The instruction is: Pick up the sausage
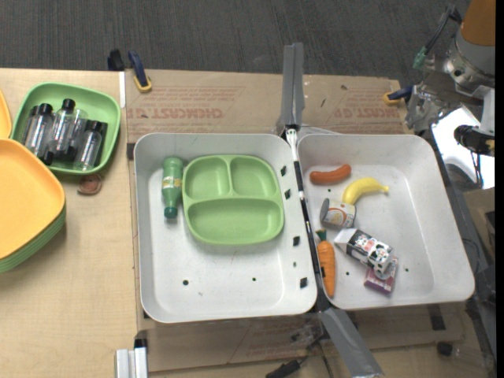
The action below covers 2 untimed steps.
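Note:
The sausage is a short reddish-brown link lying flat near the back left of the right bin, just behind a banana. My gripper hangs beyond the right bin's far right corner, over the cardboard, under the arm's orange band. It is well to the right of and behind the sausage, and nothing can be seen held in it.
In the right bin lie a yellow banana, a small can, a carrot, a black-and-white box and a purple packet. The left bin holds a green divided plate and a green bottle. A green tray of bottles and orange plates sit at far left.

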Tool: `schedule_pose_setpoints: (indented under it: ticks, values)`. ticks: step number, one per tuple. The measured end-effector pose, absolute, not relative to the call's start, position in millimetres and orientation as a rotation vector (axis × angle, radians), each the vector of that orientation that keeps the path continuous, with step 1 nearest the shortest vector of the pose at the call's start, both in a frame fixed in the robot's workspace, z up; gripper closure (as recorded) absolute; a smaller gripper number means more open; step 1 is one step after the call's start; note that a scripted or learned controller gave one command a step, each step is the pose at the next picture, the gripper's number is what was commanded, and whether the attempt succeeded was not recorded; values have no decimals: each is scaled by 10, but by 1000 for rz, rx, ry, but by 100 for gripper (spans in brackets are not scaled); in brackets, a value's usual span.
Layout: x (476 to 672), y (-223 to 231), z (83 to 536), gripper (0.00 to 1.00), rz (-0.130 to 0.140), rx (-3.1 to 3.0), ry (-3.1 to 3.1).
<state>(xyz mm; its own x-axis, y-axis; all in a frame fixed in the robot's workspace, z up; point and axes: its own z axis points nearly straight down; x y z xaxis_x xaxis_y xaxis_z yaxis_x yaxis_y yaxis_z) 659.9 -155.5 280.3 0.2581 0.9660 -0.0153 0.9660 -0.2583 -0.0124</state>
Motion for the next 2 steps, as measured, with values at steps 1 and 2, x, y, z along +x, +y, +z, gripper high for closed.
schedule_pose_setpoints:
  ticks: [1,2]
  values:
    - [6601,-1557,2881,100,33,-2488,-1916]
    - [6604,-1559,2955,100,36,-2485,-1919]
